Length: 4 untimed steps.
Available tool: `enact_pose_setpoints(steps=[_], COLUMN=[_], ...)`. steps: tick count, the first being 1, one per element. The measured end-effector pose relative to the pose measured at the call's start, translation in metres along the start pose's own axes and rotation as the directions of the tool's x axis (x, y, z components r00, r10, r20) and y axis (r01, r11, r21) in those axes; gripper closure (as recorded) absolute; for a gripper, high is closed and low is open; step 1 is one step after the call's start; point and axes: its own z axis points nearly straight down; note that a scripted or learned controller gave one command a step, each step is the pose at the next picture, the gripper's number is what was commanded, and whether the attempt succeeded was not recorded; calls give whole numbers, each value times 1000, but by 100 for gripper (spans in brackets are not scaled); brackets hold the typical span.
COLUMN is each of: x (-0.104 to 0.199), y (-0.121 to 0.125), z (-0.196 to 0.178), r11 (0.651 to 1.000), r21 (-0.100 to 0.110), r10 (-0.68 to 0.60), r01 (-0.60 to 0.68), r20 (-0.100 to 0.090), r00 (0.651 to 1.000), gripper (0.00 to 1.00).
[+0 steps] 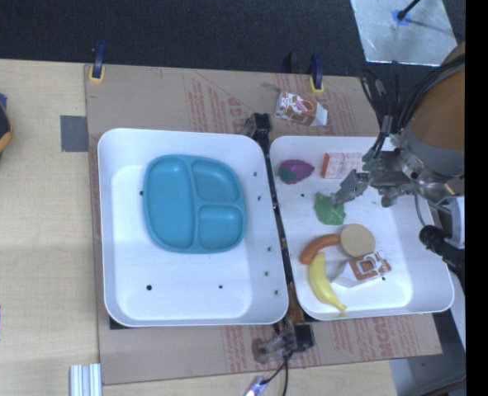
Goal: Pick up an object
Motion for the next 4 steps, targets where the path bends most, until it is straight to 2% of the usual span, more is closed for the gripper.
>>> enact_pose_setpoints(steps=[1, 2, 3, 4], x=[-39, -23, -24, -24], y=[64, 68, 68, 68], z=[126, 144, 134, 134], r11=[1000, 1000, 1000, 1000], r21=[1, 1, 3, 3], r10=[0, -1, -3, -4], r01=[0, 1, 3, 4], r20=[2, 1, 2, 3], r00=[1000, 1000, 1000, 1000], gripper=[0, 0, 100, 0])
